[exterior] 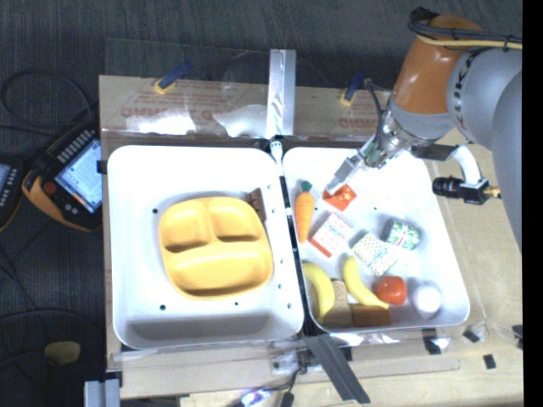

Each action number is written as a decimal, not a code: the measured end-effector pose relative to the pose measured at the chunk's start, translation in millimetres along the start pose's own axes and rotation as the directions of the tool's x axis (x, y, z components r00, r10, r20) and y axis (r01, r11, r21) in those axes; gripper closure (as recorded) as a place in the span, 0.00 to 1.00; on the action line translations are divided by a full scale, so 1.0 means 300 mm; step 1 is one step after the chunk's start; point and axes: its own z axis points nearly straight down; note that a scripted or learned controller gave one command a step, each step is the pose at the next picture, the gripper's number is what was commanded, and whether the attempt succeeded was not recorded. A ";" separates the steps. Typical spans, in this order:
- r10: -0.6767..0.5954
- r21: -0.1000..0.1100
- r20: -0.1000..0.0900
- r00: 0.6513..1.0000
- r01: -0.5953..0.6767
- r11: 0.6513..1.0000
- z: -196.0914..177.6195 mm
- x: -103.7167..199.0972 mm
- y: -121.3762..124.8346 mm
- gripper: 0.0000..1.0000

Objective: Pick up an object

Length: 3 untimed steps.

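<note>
Now, step: claw hangs above the red box in the right bin, near the carrot.
Claw state: I cannot tell.
Doing it well: descend straight, straddle the box, keep clear of the carrot, close before lifting.

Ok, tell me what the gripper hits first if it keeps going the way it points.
Most likely the small red box. The gripper slants down and to the picture's left, its tip just above that box in the right bin. The carrot lies further along. Depth is unclear from one view, so height over the box is a guess.
</note>
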 end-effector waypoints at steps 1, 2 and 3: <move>0.066 -0.003 0.003 0.998 -0.066 0.998 0.258 -0.012 0.020 0.00; 0.002 -0.007 0.011 1.000 -0.002 1.000 0.259 0.037 -0.031 0.00; 0.002 -0.011 0.012 1.000 -0.002 1.000 0.222 0.038 -0.025 1.00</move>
